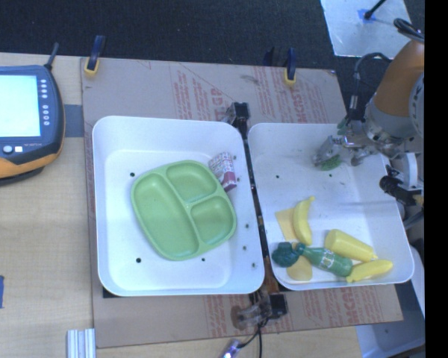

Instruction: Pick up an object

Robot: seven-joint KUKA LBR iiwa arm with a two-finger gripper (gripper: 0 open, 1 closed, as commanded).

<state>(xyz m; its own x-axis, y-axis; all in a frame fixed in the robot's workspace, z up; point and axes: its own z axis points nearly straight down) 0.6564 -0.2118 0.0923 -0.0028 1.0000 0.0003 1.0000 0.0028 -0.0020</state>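
Small green object [329,162]: sat in the right-hand shallow white bin [284,136], far end, right under the gripper tips.
Gripper [333,154]: two-finger metal unit, down inside the right bin's far end, at the green object; could not tell how far open it was or whether it had hold of the piece.
Arm [400,80]: grey with orange band, reached in over the right bin's far right corner.
Near end of right bin: yellow plastic banana [304,219], green plastic bottle [325,259], two yellow pieces [358,256] beside it.
Left of right bin: second white bin [112,136] touching it, held a green three-compartment plastic tray [183,209] and a small red-and-white can [225,170].
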